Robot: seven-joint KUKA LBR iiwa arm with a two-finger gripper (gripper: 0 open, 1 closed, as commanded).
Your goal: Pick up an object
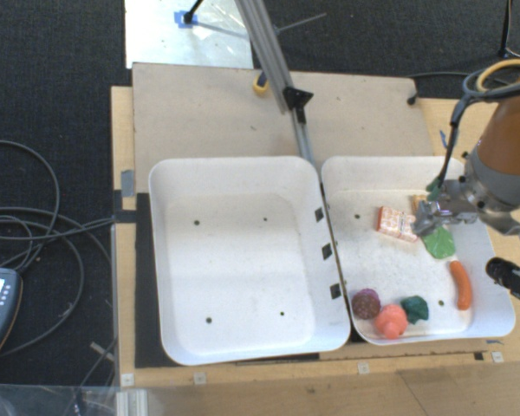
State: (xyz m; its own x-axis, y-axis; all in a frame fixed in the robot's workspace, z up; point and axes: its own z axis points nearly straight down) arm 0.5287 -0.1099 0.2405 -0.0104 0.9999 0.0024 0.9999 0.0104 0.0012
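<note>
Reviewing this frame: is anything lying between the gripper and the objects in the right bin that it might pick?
Nothing visible does. The gripper sits low in the right bin, next to the pink-and-white block and the green piece. The orange carrot-shaped piece lies farther toward the near rim, with open bin floor between.

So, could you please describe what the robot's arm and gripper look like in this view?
The grey robot arm is thick and rounded, with a broad orange band above its wrist. A yellow cable and a black cable loop over its top. The metallic grey two-finger gripper is small, and a black fitting shows beneath the arm.
</note>
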